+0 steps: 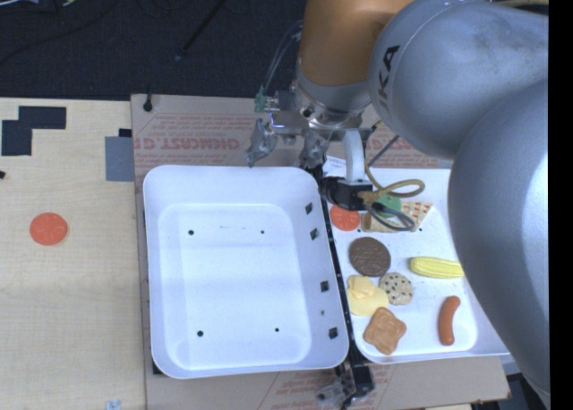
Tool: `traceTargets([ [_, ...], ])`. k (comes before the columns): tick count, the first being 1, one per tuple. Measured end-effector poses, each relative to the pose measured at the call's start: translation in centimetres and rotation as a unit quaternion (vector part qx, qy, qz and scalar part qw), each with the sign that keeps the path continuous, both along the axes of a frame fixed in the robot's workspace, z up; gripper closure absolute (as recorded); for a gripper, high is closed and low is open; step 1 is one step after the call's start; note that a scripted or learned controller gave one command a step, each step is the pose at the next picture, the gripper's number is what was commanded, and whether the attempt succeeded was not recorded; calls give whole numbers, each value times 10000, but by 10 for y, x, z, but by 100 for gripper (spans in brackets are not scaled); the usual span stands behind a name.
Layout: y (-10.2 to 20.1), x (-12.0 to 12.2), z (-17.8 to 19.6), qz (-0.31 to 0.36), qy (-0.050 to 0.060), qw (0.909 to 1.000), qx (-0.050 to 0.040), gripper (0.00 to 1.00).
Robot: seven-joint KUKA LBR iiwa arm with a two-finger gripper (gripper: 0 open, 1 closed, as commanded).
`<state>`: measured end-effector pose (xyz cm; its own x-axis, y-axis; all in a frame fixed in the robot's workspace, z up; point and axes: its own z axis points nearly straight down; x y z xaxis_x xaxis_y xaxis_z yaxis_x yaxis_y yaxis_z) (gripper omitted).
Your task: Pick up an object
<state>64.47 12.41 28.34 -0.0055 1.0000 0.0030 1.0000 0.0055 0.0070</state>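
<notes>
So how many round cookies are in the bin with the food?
2. A dark brown cookie lies near the bin's middle; a paler speckled cookie sits just nearer the camera, beside the yellow piece. The arm covers part of the bin, so more may be hidden.

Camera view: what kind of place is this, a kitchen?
Probably a robot lab, not a kitchen. A big grey robot arm reaches over two white bins on a wooden bench, and the corn and sausage look like toys.
</notes>
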Motion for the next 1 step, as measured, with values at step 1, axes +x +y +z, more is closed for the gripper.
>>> traceTargets([
  [1,56,0,155,3,-42,10000,15,0],
])
